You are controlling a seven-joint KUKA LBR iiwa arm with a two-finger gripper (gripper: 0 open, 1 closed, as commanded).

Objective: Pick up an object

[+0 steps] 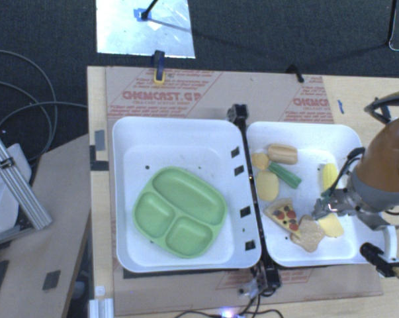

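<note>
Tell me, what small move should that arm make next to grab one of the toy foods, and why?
Probably ease straight down a little. The gripper sits low in the right bin, just above the gap between the toast slice and a yellow piece. Nothing shows between its fingers yet, so lowering onto the yellow piece looks the shortest way to a grasp.

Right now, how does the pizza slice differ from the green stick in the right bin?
1. The pizza slice is a flat orange-tan wedge with red dots; the green stick is a plain green, narrow bar.
2. The pizza slice lies nearer the bin's front edge, touching the toast piece; the green stick lies farther back, just below the bun.
Both rest flat in the right bin, away from the gripper.
</note>
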